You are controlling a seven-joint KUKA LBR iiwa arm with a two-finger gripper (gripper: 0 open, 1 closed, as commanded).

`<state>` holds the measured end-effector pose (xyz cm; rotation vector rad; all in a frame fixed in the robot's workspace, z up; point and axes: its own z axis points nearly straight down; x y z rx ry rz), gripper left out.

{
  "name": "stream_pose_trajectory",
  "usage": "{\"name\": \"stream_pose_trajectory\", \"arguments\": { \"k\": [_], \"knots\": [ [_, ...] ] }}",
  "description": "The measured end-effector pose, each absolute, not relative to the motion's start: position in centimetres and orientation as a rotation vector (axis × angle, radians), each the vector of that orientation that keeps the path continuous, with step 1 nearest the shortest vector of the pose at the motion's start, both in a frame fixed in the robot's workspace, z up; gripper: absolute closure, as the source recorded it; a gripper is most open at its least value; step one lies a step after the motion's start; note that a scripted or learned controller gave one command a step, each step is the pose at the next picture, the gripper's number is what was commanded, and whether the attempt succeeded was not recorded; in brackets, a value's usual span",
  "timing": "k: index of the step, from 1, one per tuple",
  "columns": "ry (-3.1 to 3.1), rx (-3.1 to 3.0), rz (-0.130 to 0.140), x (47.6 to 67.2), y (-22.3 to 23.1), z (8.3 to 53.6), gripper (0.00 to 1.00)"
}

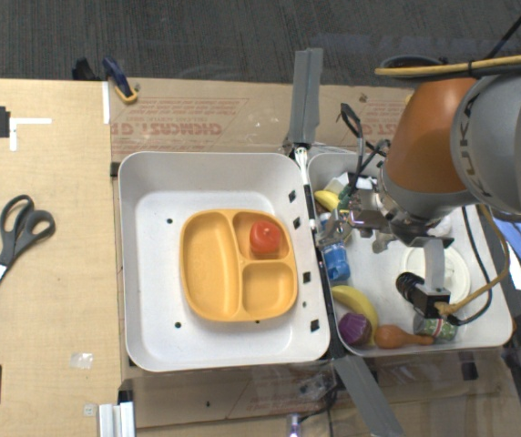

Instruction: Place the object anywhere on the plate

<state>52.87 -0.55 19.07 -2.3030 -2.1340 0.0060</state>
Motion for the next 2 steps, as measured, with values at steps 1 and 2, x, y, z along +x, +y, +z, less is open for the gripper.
{"name": "stream_pose_trajectory", "arguments": {
  "k": [1,2],
  "knots": [
    [-2.005,-2.419,0.003,52.7,-0.5,21.2,0.0],
    [-1.868,-2.526,0.006,54.3,-6.1,29.2,0.0]
  ]
}}
